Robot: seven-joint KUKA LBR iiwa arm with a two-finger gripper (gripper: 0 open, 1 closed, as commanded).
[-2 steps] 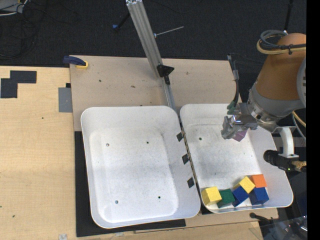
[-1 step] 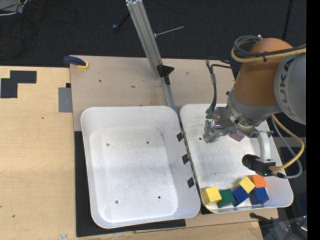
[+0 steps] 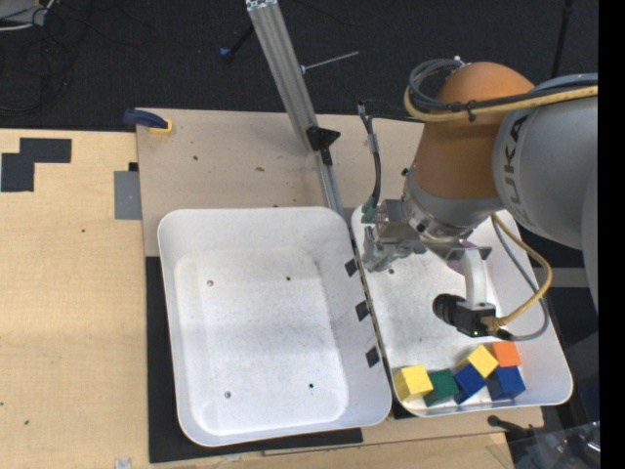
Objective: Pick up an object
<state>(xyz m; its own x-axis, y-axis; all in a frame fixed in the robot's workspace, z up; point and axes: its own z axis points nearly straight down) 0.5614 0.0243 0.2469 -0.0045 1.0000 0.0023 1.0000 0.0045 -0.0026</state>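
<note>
The gripper [image 3: 386, 245] hangs low over the left side of the right-hand bin [image 3: 547, 384], close against the wall it shares with the left-hand bin [image 3: 186, 399], under the bulky orange band [image 3: 469, 135] of the arm. From where I stand, what it might pick up is nowhere near it: the blocks sit huddled in the near corner of the right bin, a yellow block [image 3: 413, 379], a green block [image 3: 441, 387], a second yellow block [image 3: 481, 360], an orange block [image 3: 507, 353] and two blue blocks [image 3: 493, 383], all touching or nearly so. If it comes down where it is, I'd expect it to close on bare bin floor. If it goes for the pile, the tight packing and the bin's corner wall could block it or nudge neighbours aside. Nothing appears held beneath the wrist, though I cannot tell how far the gripper is open; the mechanism there is too cluttered to read.
</note>
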